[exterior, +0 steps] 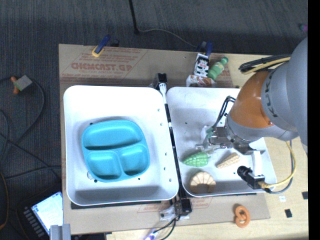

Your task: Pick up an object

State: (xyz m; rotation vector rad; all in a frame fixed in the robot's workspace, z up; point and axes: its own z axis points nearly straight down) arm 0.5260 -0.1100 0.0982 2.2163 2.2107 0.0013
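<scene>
My gripper [211, 137] is low inside the right bin [190, 101], near the bin's middle. Just below it lies a green, ridged, corn-like toy [196, 159]. A tan cone-shaped piece [227, 160] lies to that toy's right, under the wrist. A brown and cream shell-shaped pastry toy [202, 181] rests against the bin's front wall. The metal gripper body hides what lies directly under it, and nothing is visibly held.
The left bin [75, 101] holds a blue divided plate [115, 149]. Behind the right bin stand a green bottle [217, 68] and a small printed pack [200, 71]. An orange ring [242, 215] lies on the bench in front. The arm's bulk covers the right bin's right side.
</scene>
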